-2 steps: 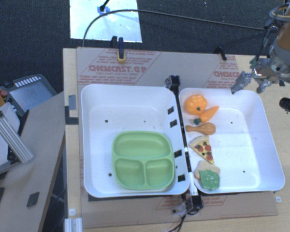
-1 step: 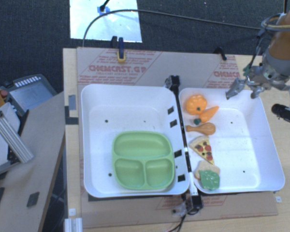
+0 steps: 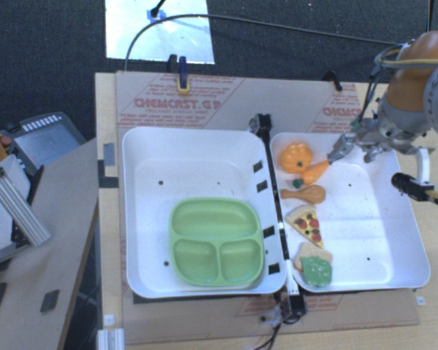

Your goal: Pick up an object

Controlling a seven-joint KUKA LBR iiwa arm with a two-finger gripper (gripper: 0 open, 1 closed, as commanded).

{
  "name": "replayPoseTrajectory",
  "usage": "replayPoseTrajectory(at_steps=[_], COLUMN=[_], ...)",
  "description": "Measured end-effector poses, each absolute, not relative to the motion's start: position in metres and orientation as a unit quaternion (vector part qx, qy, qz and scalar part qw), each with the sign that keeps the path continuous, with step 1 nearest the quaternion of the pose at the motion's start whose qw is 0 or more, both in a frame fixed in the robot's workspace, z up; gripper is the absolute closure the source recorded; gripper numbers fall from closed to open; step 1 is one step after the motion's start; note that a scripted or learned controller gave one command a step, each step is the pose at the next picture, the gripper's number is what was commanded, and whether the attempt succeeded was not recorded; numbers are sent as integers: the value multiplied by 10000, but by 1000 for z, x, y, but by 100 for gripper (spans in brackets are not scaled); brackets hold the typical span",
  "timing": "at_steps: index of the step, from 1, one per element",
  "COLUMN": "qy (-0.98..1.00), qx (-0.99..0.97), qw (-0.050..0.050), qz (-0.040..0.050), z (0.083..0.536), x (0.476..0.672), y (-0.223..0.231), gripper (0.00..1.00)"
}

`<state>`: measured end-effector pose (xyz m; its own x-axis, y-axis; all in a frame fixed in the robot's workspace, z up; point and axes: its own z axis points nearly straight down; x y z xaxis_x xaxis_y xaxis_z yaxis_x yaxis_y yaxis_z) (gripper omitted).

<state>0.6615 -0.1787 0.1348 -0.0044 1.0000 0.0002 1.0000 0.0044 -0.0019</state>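
My gripper (image 3: 343,149) hung over the right bin (image 3: 394,217), just beside the carrot (image 3: 315,171), and I could not tell whether it was clenched or released. Touching the carrot's far side sat the orange pepper (image 3: 295,156); nearer than the carrot lay the drumstick (image 3: 306,193), the pizza slice (image 3: 306,222) and the green-topped toast (image 3: 315,268). Well apart from the carrot, the green divided plate (image 3: 216,240) rested in the left bin (image 3: 153,159).

My gripper (image 3: 343,149) hangs over the right bin's (image 3: 394,224) far edge. Along that bin's left wall, far to near, lie a pumpkin (image 3: 295,156), carrot (image 3: 315,171), drumstick (image 3: 306,193), pizza slice (image 3: 306,222) and sandwich (image 3: 314,267). The divided plate (image 3: 216,240) sits in the left bin's (image 3: 153,195) near-right corner.
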Motion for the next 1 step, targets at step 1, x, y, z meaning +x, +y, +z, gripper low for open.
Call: replayPoseTrajectory(at_steps=[1], qy=[-7093], qx=[-7049], qw=[-27], qz=[-16], z=[150], x=[664], y=[-179], gripper=[100])
